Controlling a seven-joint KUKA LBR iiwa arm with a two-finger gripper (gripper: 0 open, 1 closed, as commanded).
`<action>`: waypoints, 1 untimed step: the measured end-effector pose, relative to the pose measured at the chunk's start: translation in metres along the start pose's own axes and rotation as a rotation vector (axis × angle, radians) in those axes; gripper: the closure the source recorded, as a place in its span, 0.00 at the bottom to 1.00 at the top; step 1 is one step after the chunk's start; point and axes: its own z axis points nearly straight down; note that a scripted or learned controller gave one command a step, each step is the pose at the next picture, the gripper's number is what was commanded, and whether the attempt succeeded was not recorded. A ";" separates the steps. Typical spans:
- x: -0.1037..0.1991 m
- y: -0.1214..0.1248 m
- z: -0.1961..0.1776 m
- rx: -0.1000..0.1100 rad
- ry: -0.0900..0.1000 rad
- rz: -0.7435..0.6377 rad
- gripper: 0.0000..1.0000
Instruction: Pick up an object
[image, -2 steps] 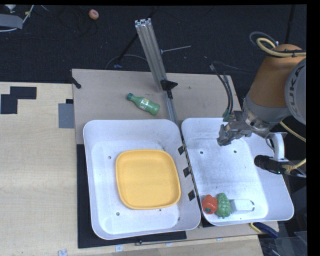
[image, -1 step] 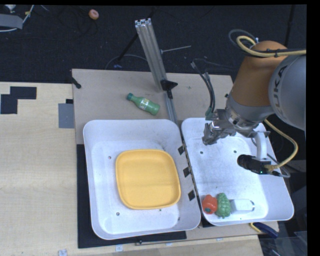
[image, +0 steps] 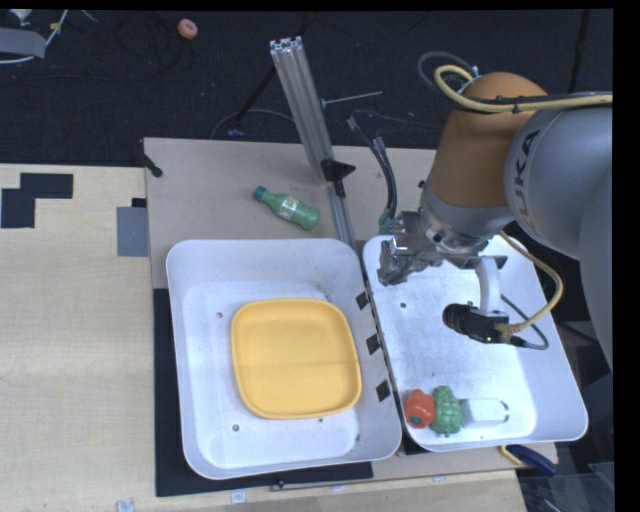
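A yellow square plate (image: 296, 357) lies flat in the left bin (image: 195, 290). In the right bin (image: 545, 400), a small red toy (image: 419, 407) and a green toy (image: 447, 411) sit together near the front edge, beside a white flat piece (image: 484, 410). My gripper (image: 394, 268) hangs over the far left corner of the right bin, well away from the toys and from the plate. Nothing shows between its dark fingers.
A green bottle (image: 286, 207) lies on the bench behind the left bin. A slanted aluminium rail (image: 310, 110) rises behind the bins. A black cable fitting (image: 474, 322) hangs from the arm over the right bin's middle.
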 end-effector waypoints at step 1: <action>0.047 0.007 0.013 0.001 0.000 0.000 1.00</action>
